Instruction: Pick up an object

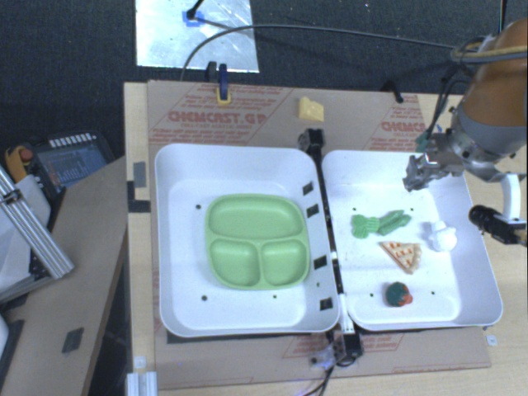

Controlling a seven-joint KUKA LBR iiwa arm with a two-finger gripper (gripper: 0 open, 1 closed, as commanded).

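Note:
The right white bin point(363, 180) holds a green toy figure point(379, 223), a wedge like a pizza slice point(402, 255), a small white object point(442, 237) and a round red and green object point(398, 294). My gripper point(418, 175) hangs over the bin's upper right part, above and right of the green toy, apart from all the objects. Nothing shows between its fingers.
The left white bin point(177, 221) bears a green three-compartment tray point(256, 241). A black divider point(322, 221) runs between the bins. A yellow block point(311, 108) and a blue and yellow clamp point(222, 82) lie on the cardboard behind. The grey arm point(495, 97) comes in from the right.

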